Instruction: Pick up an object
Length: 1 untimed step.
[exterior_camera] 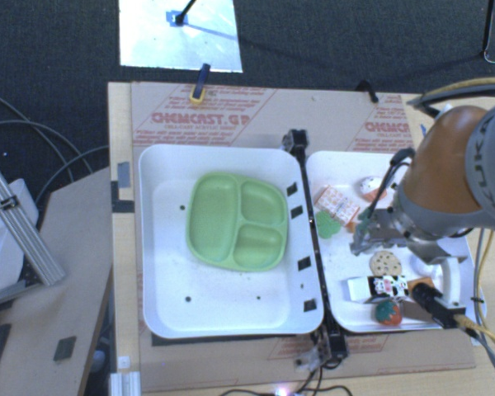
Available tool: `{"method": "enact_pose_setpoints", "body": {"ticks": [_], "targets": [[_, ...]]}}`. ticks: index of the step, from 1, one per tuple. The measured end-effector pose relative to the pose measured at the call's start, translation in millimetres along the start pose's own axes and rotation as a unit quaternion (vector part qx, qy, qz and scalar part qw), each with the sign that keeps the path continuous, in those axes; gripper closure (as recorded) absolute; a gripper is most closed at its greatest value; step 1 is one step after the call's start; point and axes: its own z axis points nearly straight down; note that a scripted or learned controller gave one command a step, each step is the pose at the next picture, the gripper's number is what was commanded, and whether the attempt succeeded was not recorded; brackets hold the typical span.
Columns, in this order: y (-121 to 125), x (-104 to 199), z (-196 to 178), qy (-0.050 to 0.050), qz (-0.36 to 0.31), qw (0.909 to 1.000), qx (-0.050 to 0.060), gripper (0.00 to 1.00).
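Approach step; pincer [365,239] hovers, grip state I cannot tell; cookie [385,262] just below-right; next, descend and clamp.

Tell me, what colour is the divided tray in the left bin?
Pale green; the divided tray shows best in the camera view, lying in the left bin.

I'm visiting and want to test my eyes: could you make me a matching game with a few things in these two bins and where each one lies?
Things:
1. green divided plate
2. round speckled biscuit
3. red and green toy
4. pink patterned packet

Places:
A. near front edge of right bin
B. middle of left bin
C. right bin, close to the divider
D. right bin, just below the end effector

Pairs: 1-B, 2-D, 3-A, 4-C
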Motion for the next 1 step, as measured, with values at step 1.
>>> {"method": "enact_pose_setpoints", "body": {"ticks": [1], "targets": [[0.9, -4.9, -6.2, -0.001, 0.002, 1.0, 0.001, 1.0]]}}
